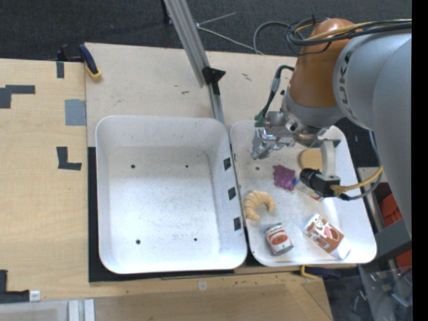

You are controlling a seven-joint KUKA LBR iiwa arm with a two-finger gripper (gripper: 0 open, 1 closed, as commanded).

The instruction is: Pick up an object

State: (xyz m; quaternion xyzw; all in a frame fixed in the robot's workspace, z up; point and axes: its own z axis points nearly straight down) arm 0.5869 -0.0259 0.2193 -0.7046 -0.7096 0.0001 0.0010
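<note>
Two white bins sit side by side on the bench. Nearest the camera, along the front of the right bin [369, 249], lie a small can [277, 238] with a red label and, to its right, a red-and-white carton [324, 233] tipped on its side. They are near each other but apart. Just behind the can, close to the bin's left wall, lies a croissant [258, 204], curled and tan. Farther back and a little to the right is a purple lump [284, 177], too small to tell what it is. Behind that, partly hidden by the arm, a round tan piece [310, 158] shows near the bin's right side.

Above the back part of the right bin hangs the gripper [259, 150], reaching in from the right under the orange band [321, 65] of the arm. Its tips point down and left, over bare bin floor, apart from the purple lump and the croissant. Nothing shows between the fingers; whether they stand apart or together I cannot tell.

To the left, the left bin [100, 179] shows only its speckled floor. Beyond both bins a grey rail [190, 39] slants up across the bench, and a blue-and-yellow clamp [89, 61] grips the far left edge of the board.
</note>
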